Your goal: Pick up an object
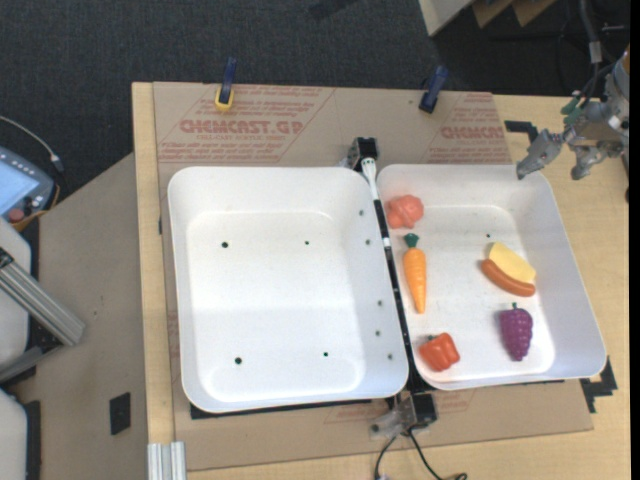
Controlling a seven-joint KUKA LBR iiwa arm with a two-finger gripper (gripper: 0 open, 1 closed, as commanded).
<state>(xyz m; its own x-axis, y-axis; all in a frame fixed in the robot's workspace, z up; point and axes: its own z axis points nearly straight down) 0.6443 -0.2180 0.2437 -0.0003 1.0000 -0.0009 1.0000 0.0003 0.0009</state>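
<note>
Fingers (533, 157) spread apart (nothing between them), above right bin's (560, 218) far corner.

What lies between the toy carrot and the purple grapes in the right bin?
In the camera view, the stretch between the carrot and the grapes is bare white bin floor. The hot dog lies above that line, the red pepper below it.
</note>
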